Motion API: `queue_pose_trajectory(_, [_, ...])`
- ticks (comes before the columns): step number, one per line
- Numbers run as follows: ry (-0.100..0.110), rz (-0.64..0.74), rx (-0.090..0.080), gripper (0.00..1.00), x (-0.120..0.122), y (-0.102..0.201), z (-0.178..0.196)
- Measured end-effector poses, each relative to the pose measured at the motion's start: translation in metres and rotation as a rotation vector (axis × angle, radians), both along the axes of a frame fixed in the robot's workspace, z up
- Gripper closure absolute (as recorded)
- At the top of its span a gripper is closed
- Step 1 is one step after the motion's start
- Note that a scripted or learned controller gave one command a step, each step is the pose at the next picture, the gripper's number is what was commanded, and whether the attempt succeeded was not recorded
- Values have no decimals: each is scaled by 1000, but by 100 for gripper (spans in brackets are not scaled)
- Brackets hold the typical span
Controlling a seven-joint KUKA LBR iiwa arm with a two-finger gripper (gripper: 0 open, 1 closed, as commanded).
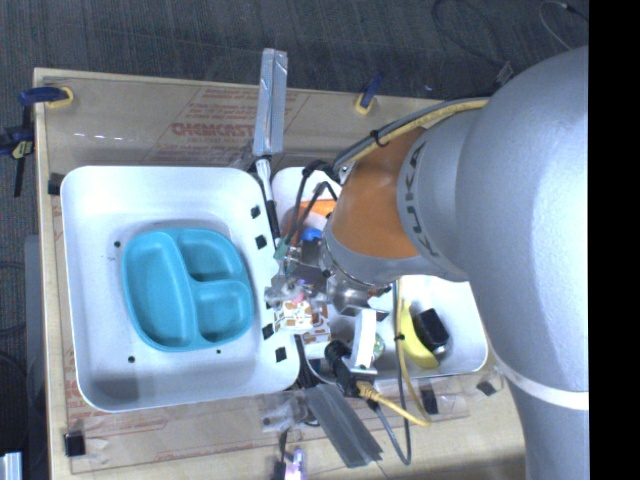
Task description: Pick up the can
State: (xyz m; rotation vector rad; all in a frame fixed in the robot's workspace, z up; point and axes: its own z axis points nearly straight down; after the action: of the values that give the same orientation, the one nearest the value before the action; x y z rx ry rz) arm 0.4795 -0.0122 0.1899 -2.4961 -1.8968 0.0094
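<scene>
View from above the table (150,128), which bore two shallow white bins side by side. The left bin (90,268) held a blue divided tray (185,288), lying flat near its middle with its three compartments facing up. The grey arm (520,218), with its orange band (375,203), reached in from the right and covered most of the right bin (465,308). The gripper (298,308) was low over the wall between the two bins, just beside the tray's right edge. Whether it was released or clenched could not be told, and nothing could be seen in its grasp. The can (318,210), if the small orange object was it, lay in the upper left corner of the right bin, partly hidden under the arm and apart from the gripper; its identity was not certain. A yellow object (412,353) lay toward the right bin's lower right, with a black object (432,328) on or against it.
</scene>
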Motion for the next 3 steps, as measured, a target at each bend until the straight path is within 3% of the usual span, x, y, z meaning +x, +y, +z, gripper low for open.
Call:
queue_pose_trajectory(1, [-4,-214,-1,100,9,-11,80])
queue_pose_trajectory(2, [3,-409,-5,100,49,91,-1])
queue_pose_trajectory(3, [-3,-131,-2,100,107,85,1])
